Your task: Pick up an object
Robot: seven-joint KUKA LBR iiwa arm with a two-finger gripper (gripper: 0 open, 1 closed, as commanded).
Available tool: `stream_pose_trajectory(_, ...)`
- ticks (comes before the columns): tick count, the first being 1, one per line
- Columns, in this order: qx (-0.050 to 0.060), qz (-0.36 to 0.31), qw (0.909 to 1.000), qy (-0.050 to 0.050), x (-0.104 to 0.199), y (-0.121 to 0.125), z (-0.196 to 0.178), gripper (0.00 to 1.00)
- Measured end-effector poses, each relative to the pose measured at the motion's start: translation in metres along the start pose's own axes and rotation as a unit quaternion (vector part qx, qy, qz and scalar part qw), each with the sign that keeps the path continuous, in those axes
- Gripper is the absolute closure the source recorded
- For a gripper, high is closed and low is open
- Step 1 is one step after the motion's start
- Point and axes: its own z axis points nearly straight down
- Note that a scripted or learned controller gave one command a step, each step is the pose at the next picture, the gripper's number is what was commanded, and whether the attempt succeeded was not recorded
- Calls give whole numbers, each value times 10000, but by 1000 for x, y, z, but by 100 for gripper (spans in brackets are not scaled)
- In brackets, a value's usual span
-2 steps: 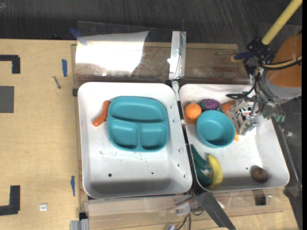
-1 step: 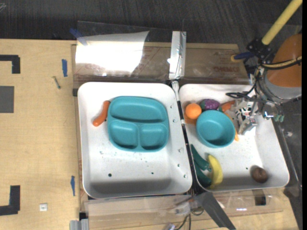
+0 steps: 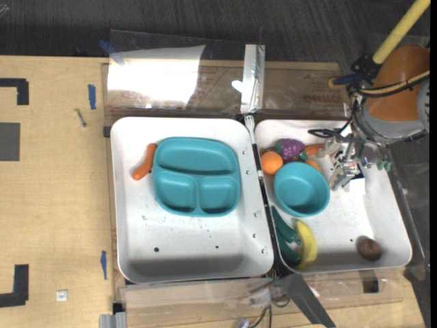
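My gripper (image 3: 343,164) hangs low over the back right part of the right bin (image 3: 382,214), just right of a teal bowl (image 3: 300,188). Behind the bowl lie an orange fruit (image 3: 272,162), a purple bunch of grapes (image 3: 291,148) and a small orange piece (image 3: 313,152) next to the gripper. A yellow banana (image 3: 306,241) and a green item (image 3: 287,238) lie along the bin's front left wall. A brown round object (image 3: 369,248) sits in the front right corner. Nothing is seen held in the gripper.
The left bin (image 3: 136,238) holds a teal divided plate (image 3: 196,175) with an orange carrot-like stick (image 3: 144,162) at its left side. A clear plastic sheet (image 3: 164,74) stands behind the left bin. The arm's orange band (image 3: 403,74) is at the right.
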Motion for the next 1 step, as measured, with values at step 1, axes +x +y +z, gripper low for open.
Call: stream_pose_trajectory(1,-7,560,9984,-37,33,4,-1,0)
